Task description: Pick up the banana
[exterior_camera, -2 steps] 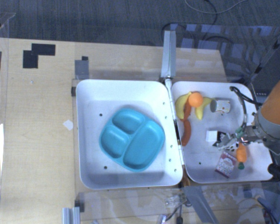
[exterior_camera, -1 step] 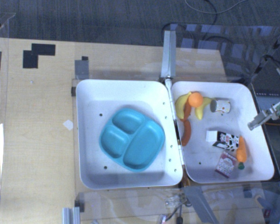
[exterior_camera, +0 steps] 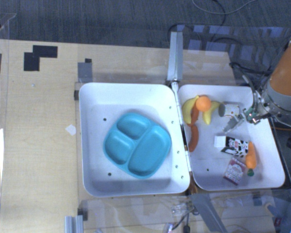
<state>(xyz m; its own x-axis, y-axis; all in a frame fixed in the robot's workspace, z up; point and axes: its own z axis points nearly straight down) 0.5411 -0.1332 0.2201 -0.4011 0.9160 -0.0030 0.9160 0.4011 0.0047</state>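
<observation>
The yellow banana (exterior_camera: 188, 109) lies at the upper left of the right bin (exterior_camera: 271, 130), curving under an orange ball-shaped fruit (exterior_camera: 202, 103) that covers its middle. Its other end (exterior_camera: 210, 113) shows to the right of the orange. My gripper (exterior_camera: 227, 116) hovers just right of that end, over the bin's upper middle. Its two fingers stand apart and open, with nothing between them. The grey arm with its orange band (exterior_camera: 286, 74) reaches in from the right.
A brown sausage (exterior_camera: 194, 137) lies along the right bin's left wall below the banana. A black-and-white box (exterior_camera: 235, 145), a carrot (exterior_camera: 251, 156) and a reddish packet (exterior_camera: 234, 171) lie lower right. The left bin (exterior_camera: 94, 106) holds a blue divided plate (exterior_camera: 137, 144).
</observation>
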